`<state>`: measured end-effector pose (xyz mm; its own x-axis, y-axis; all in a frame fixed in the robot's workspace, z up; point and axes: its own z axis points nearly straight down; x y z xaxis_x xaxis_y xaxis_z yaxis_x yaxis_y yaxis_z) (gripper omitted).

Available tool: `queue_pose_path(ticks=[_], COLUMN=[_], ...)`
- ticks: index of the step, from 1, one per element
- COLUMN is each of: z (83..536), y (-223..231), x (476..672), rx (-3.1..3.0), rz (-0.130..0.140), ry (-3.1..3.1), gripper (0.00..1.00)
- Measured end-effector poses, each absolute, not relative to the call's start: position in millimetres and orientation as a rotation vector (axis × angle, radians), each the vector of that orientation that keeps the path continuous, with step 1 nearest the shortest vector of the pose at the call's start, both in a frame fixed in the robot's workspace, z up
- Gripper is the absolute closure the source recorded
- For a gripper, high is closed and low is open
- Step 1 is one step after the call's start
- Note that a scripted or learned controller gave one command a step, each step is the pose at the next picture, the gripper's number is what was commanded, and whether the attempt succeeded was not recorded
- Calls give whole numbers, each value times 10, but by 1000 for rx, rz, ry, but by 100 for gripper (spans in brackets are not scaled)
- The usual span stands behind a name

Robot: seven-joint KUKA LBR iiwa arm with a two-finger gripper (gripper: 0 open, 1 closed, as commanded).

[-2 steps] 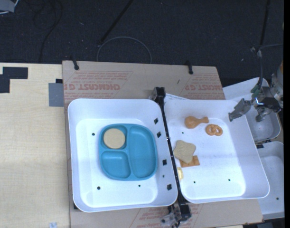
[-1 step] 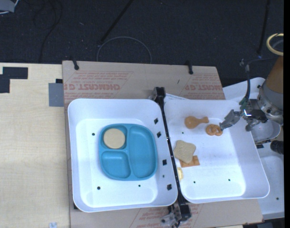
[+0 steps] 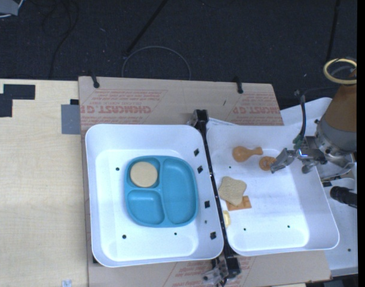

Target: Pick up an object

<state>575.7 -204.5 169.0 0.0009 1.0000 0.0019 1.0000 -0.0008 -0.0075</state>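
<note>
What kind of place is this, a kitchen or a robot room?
Probably a robot test lab, not a kitchen. A robot arm reaches over two white bins on a bench, the food looks like toys, such as the bread slice, and cables trail behind.

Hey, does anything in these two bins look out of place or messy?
Mostly tidy. One oddity: the tan bread slice in the right white bin lies overlapping an orange cracker-like piece. In the left bin, the blue divided plate holds a round beige biscuit.

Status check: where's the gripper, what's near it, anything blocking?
Gripper low in right bin, beside small orange piece. Nothing visibly gripped. Bread slice and orange spoon-shaped piece apart, unobstructed.
</note>
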Motion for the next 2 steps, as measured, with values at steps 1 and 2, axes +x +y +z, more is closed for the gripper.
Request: queue_pose_path(ticks=[1,2], z=[1255,1385], y=[-2021,-2034], x=[5756,5765], rx=[-2218,-2222], rz=[5,3], ry=[-2216,-2217], gripper=[0,100])
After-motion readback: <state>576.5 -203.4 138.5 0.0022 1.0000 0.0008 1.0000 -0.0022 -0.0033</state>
